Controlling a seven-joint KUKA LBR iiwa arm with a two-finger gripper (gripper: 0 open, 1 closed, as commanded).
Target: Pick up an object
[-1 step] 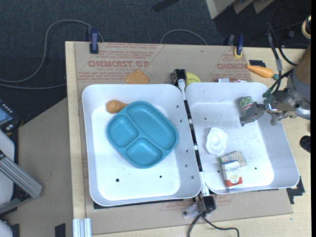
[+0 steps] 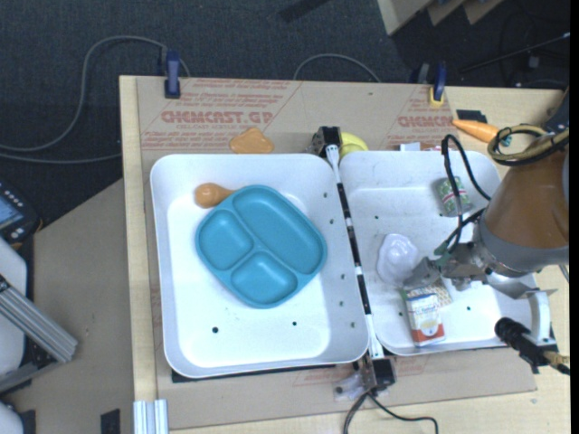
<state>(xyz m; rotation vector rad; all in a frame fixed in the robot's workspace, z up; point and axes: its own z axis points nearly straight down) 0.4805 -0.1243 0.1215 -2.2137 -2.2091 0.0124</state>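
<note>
Right bin (image 2: 470,183) holds a snack packet (image 2: 425,313) just below the jaws (image 2: 432,274), grip state unclear.

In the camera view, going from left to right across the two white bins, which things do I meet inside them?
Small orange piece → blue divided plate → clear plastic cup → small packet with red end → green-labelled can. The gripper hangs over the packet in the right bin.

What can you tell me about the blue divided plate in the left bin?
The blue divided plate looks like smooth moulded plastic, a rounded rectangle with three shallow compartments, two smaller and one larger. It lies flat, turned diagonally, on the floor of the left bin, towards its upper middle. A small orange object sits against its upper-left edge.
</note>
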